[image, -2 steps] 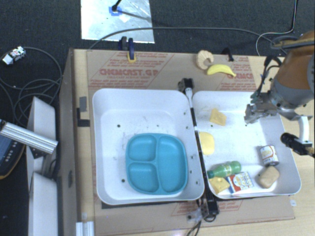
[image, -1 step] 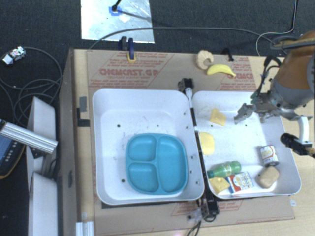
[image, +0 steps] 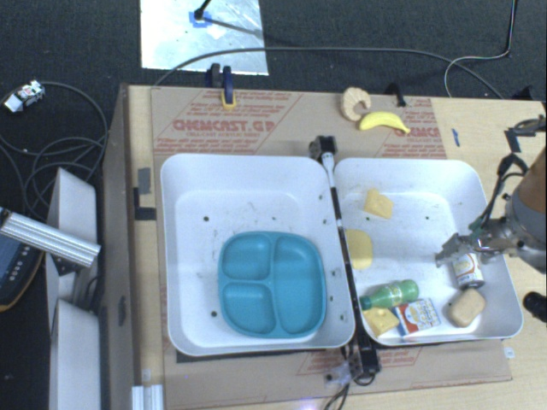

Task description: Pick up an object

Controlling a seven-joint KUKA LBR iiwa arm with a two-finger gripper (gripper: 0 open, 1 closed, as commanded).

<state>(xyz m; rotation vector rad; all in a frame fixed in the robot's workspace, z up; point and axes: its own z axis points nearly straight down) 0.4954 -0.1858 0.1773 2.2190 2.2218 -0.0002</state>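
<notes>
**Bench inspection: gripper poised over small can in right-hand bin**

All positions are given relative to the black divider strip where the two bins meet.

Left of the divider sits the shallow white plastic bin. It holds a blue three-compartment plastic plate, lying flat in the bin's near half, its right edge close to the divider.

Beyond the divider's far end, on the brown cardboard sheet under the bins, lie a pale beige chewed-looking lump and, just right of it, a yellow toy banana.

Immediately right of the divider, in the second shallow white bin, a pale yellow rounded block rests almost touching the divider. Farther back and slightly right lies a yellow wedge-shaped piece. Toward the near end, a green plastic bottle lies on its side, with a small yellow wedge just in front of it and a white, red and blue printed carton beside that wedge. A tan rounded lump lies farther right, near the bin's near right corner.

Farthest right of the divider, a small silver can with a printed label stands just behind the tan lump. The metal two-finger gripper sits directly over the can's top. Whether its fingers are spread or closed cannot be told, and the can is not seen clamped between them.
</notes>
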